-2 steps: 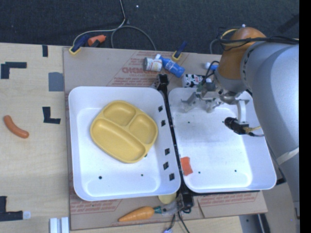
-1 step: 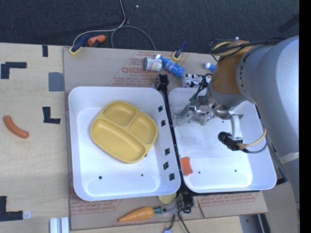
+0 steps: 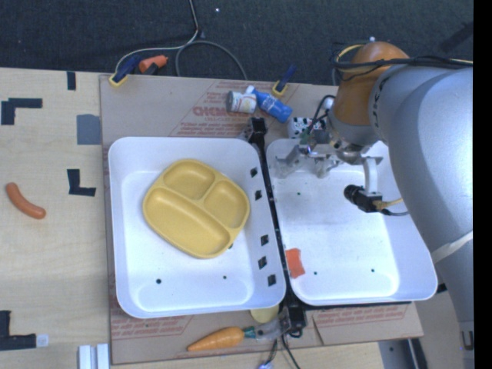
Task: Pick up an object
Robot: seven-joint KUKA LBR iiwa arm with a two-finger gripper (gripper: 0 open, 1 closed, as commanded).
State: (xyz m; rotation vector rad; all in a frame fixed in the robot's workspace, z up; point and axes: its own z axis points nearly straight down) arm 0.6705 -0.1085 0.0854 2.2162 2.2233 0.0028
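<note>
A small orange block (image 3: 294, 263) lies in the right bin (image 3: 384, 283), close to its left wall near the front. A yellow divided plate (image 3: 197, 206) lies flat in the left bin (image 3: 131, 283). My gripper (image 3: 306, 158) hangs low over the far left corner of the right bin, well apart from the orange block. The grey arm with its orange band (image 3: 369, 64) covers the right bin's far right side.
On the bench left of the bins lies an orange sausage toy (image 3: 25, 201). A toy carrot (image 3: 219, 339) rests in front of the bins. Behind them sit a blue and white clamp (image 3: 259, 102) and a loose cable (image 3: 200, 41).
</note>
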